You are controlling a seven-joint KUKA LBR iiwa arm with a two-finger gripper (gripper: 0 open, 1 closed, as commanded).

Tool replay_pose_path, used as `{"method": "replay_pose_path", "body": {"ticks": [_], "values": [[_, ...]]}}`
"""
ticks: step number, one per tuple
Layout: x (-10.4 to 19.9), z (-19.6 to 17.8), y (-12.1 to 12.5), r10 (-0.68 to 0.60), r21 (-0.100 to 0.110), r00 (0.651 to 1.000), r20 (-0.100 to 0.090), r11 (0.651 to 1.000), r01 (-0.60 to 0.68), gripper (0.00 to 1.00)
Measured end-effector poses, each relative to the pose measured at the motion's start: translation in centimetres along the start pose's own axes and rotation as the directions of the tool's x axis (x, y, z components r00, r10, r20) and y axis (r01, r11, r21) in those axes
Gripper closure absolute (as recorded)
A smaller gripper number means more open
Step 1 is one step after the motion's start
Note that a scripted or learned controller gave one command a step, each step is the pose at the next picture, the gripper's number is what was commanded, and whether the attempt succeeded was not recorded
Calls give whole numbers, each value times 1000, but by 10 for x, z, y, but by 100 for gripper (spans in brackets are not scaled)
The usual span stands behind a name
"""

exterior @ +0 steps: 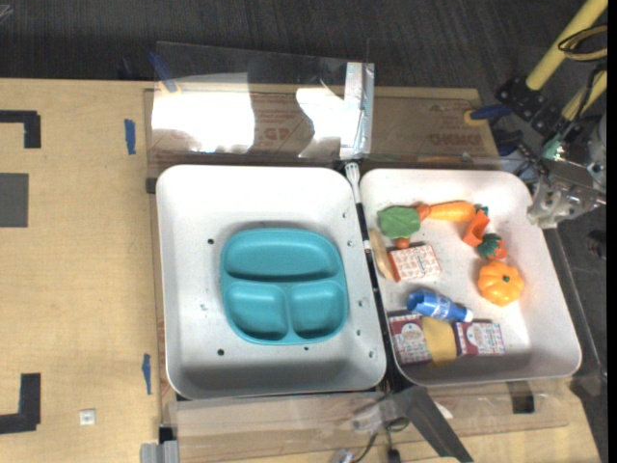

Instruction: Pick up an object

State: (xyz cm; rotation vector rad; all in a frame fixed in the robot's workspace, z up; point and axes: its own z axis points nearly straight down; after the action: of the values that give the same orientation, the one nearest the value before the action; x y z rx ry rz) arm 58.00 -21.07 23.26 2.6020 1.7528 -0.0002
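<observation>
End effector (554, 201) at right bin's (554, 302) far-right rim; grip state can't tell. Pumpkin (499, 282) sits apart — likely easiest target; descend straight.

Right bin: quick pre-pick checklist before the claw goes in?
1. Targets present in right bin: ok, pumpkin, blue bottle, carrot lie there.
2. Pumpkin free of neighbours: ok, apart from the rest.
3. Blue bottle isolated: not ok, touching the cartons.
4. Claw state: cannot tell, sits at the bin's right rim.
5. Teal tray out of the path: ok, in the left bin.
</observation>
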Motion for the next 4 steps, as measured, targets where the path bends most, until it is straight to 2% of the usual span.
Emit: {"method": "replay_pose_path", "body": {"ticks": [1,2,3,4], "values": [[33,20,50,53,4,999,-1,999,-53,100],[55,132,70,564,7,826,3,826,-564,100],[21,146,57,670,10,743,-1,743,-670,100],[81,146,52,740,6,672,0,672,-740,100]]}}
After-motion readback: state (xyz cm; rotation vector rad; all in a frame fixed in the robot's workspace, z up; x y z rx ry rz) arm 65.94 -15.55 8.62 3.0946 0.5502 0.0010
